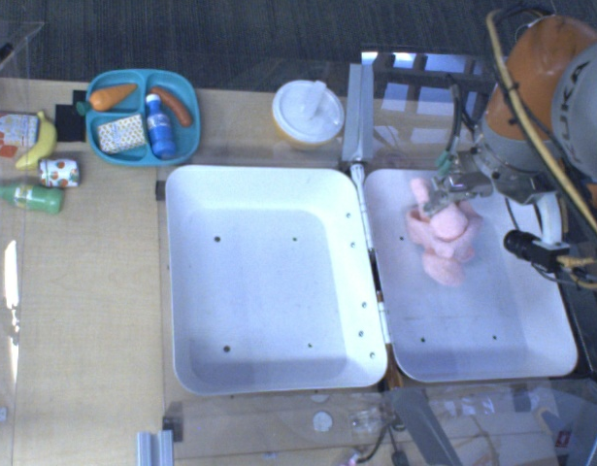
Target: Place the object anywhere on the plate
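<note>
Progress is early: the pink, lumpy soft object (442,239) lies in the right shallow white bin (512,343). Gripper (444,194) hovers at its upper edge; finger state cannot be determined. Placement on a plate remains.

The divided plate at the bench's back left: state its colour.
Turquoise blue, seen in the camera view: the divided plate.

The arm (560,76) is grey with a broad orange band above the wrist, and part of dark "KUKA" lettering shows on its grey casing. Yellow and black cables loop along its side. The tool (455,187) is bare silvery metal, with a black fitting beside it.
</note>
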You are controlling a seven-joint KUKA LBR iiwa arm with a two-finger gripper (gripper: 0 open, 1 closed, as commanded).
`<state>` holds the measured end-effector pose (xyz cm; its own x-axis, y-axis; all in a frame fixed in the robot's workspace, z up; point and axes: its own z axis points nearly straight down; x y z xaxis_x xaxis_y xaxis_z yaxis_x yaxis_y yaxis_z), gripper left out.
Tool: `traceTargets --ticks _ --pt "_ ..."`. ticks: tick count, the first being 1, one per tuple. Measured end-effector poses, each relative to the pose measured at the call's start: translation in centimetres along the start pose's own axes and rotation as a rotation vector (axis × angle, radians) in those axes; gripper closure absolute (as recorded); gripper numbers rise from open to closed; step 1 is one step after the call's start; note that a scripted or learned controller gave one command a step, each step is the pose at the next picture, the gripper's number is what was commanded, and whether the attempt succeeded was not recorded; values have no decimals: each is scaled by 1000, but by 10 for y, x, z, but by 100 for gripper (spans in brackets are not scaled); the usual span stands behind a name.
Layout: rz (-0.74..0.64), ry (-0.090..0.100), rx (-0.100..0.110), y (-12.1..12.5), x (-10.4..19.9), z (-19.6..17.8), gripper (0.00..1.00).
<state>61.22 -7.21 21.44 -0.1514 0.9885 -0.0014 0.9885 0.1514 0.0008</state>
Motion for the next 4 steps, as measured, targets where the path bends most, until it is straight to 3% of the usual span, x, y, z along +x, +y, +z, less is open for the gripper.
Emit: traceTargets --ticks 1,4 --pt "-8 -1 -1 1 1 -10 100" --pt "-1218 1 -4 -18 146 -15 100"
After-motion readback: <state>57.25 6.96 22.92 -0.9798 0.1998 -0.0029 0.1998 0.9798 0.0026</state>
